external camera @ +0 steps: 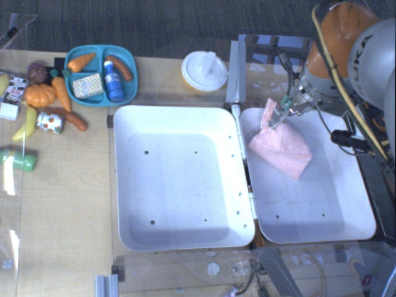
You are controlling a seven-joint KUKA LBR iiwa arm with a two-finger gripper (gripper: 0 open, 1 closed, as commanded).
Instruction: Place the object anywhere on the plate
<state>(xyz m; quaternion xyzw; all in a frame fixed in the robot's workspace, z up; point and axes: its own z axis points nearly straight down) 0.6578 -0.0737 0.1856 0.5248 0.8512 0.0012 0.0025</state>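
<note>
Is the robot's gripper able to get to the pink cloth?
Probably yes. The gripper is already at the raised top corner of the pink cloth in the right bin, and nothing else lies between them. Whether it really grips the cloth is too small to tell.

Two white bins [176, 237], both left of and below the gripper [276, 119]. One pink cloth [281, 148] beside it. One blue divided plate [127, 59], one white lidded cup [205, 71], far left. One bottle [113, 81].
</note>
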